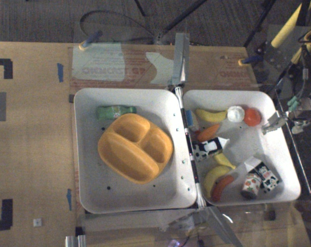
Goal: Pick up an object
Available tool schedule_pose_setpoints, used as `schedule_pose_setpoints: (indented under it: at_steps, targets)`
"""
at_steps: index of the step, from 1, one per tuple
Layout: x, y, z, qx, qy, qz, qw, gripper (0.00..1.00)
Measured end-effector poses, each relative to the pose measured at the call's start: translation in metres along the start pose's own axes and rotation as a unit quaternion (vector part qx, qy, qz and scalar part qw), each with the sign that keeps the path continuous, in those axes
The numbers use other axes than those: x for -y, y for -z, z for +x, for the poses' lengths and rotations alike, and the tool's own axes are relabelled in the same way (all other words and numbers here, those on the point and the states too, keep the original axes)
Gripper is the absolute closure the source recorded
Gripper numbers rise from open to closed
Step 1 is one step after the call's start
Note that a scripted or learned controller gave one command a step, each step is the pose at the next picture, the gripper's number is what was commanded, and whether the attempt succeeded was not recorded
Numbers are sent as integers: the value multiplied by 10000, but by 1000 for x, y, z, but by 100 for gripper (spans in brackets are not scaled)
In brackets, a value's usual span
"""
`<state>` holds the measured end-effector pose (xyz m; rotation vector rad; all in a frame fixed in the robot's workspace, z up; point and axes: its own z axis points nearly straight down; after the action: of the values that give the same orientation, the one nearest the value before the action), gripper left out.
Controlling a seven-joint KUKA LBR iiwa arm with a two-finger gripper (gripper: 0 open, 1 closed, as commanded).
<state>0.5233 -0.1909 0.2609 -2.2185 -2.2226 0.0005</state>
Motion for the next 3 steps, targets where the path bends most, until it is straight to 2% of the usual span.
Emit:
schedule_pose_setpoints:
  at_steps: [1,2,3]
  targets:
    - [6,-164,-21,-52,784,-30,9969,0]
    - [-138,-173,-22,-155,1053,247,9940,0]
    - [-143,-160,-26,-74,1014,113,9948,100]
